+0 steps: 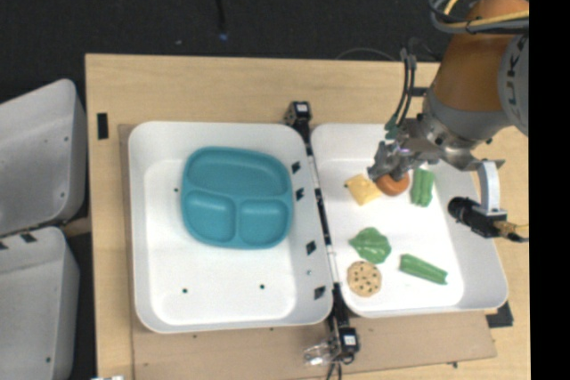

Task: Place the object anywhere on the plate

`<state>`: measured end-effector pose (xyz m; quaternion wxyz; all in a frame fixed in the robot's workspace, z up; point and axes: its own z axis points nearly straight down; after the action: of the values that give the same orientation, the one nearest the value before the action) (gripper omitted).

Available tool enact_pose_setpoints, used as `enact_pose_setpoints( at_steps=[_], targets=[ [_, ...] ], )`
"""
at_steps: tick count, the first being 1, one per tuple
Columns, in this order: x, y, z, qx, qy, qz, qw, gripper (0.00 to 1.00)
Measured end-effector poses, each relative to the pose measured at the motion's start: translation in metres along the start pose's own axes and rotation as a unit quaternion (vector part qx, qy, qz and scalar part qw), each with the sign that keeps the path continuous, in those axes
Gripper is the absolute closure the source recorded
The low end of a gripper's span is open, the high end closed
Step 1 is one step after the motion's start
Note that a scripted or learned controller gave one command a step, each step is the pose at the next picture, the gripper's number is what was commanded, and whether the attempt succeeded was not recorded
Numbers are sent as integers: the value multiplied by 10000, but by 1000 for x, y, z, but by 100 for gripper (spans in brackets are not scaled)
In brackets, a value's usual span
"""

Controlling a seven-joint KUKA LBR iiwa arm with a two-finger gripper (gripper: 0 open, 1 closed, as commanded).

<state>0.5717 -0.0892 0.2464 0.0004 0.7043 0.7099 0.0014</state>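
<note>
With the tool [393, 166], grip state indeterminate, over the small orange round object [393, 183], the yellow wedge [360, 190] at its 9 o'clock may be displaced.

Gripper [392, 166] covers upper part of orange object [393, 185]; can't identify it from my feed, nor tell whether object sits between fingers. Arm [476, 76] cut off at right edge. Pale grey panels [36, 156] at left run past frame edge.
</note>
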Motion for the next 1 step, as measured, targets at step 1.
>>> enact_pose_setpoints(
  at_steps=[1],
  targets=[
    [52,-4,11,13,-2,7,10000,100]
  ],
)
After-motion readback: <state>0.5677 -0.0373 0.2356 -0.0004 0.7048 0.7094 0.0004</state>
